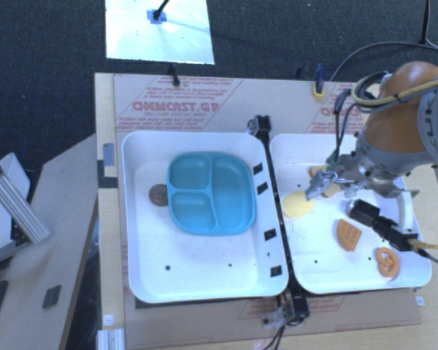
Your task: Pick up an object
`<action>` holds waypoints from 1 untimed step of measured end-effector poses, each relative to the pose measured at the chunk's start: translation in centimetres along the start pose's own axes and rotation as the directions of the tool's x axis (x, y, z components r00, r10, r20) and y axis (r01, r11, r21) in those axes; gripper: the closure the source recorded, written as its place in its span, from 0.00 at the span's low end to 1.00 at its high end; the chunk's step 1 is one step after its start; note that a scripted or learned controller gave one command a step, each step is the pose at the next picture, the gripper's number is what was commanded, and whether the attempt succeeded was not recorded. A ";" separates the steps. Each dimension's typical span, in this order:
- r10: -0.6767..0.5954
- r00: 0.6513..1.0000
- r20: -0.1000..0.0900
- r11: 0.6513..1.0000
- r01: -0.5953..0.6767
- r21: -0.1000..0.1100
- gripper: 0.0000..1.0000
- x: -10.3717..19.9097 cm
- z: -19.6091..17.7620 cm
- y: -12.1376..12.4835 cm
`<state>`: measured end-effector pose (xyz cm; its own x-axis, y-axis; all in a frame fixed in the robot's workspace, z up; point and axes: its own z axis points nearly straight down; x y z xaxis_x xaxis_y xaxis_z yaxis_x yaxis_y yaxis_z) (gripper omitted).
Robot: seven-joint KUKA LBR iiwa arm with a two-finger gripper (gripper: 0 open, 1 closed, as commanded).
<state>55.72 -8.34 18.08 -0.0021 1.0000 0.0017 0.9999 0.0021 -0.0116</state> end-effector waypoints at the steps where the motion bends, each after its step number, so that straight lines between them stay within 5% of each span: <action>1: -0.002 1.000 0.001 1.000 0.002 -0.012 0.00 0.0 -0.6 0.3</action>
<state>56.02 -8.35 18.70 -0.0038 1.0000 0.0005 1.0000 0.0038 0.0005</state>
